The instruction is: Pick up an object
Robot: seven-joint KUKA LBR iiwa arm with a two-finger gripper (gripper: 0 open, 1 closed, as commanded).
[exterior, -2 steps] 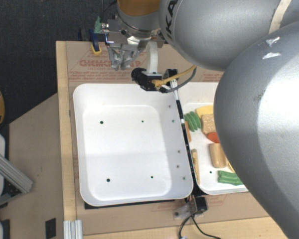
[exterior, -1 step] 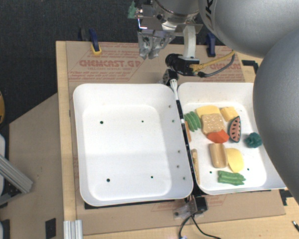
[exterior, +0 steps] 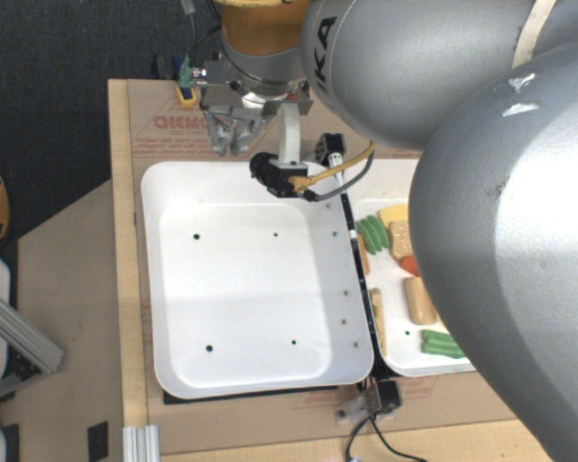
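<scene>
The objects I could take are lying in the right bin [exterior: 397, 340], well apart from my end effector [exterior: 229, 141]. A green piece [exterior: 373, 232] is sitting nearest the wall between the two bins. A yellow block [exterior: 397, 221] is touching it on the far side, and a red-orange piece [exterior: 406, 251] is just below that block. Further toward the front a tan cylinder [exterior: 420, 302] is lying lengthwise, and a second green piece [exterior: 441, 345] is resting near the front rim. My grey arm [exterior: 501, 162] is covering the rest of that bin.

My end effector is hanging beyond the back rim of the left bin [exterior: 241, 287], over the brown worktop [exterior: 127, 258], to the left of and behind all the objects. From this angle I cannot tell whether it is spread or pressed together. A black cable fitting [exterior: 275, 175] is dangling from my wrist just over the left bin's back edge, between my end effector and the objects.
</scene>
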